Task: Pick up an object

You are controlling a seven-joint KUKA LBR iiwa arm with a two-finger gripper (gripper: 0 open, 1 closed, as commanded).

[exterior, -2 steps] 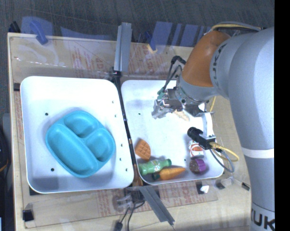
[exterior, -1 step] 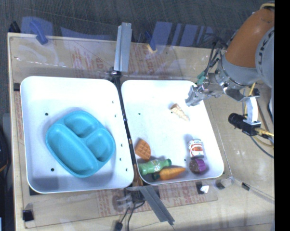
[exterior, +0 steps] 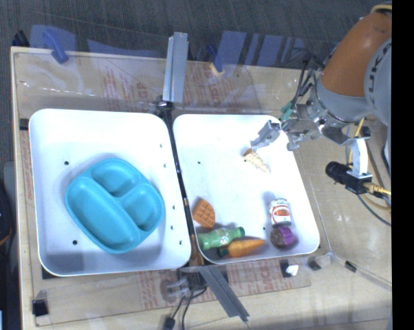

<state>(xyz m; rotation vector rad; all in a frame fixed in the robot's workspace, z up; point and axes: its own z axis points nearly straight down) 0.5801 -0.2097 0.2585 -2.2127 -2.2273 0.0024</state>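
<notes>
We see the grey arm with its orange band reaching in from the right, and its small metal gripper hangs over the far part of the right white bin. Just under it lies a little pale cone-shaped toy, so we think that is what it wants to grab. We cannot tell how the gripper is set, and nothing is in it that we can see. The other toys sit bunched at the near edge: a brown waffle, a green bottle, an orange carrot, a small red and white can and a purple round thing. The left white bin holds a blue plastic tray with three parts.
</notes>
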